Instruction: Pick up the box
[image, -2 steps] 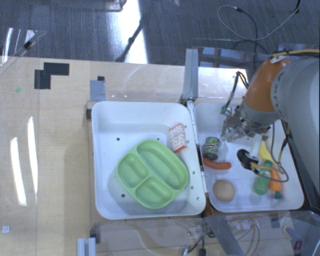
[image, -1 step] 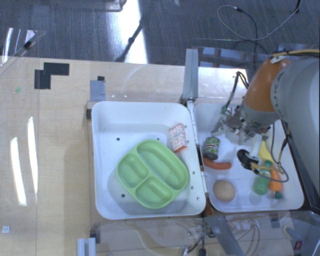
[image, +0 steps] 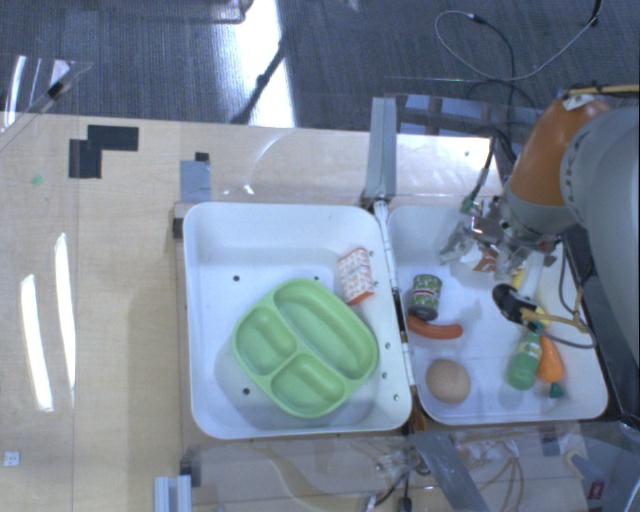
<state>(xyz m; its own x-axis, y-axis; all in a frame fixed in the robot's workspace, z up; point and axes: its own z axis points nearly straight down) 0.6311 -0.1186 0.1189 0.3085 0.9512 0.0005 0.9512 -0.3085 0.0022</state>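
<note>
No writing is legible: the box (image: 354, 276) in the left bin and the can (image: 426, 296) in the right bin carry blurred print only.

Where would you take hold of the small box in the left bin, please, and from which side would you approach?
Probably from above, closing on the two long sides of the box. It lies tilted against the left bin's right wall, beside the green divided plate, so a sideways approach looks blocked by wall and plate. The gripper is over the right bin now and would need to cross.
</note>
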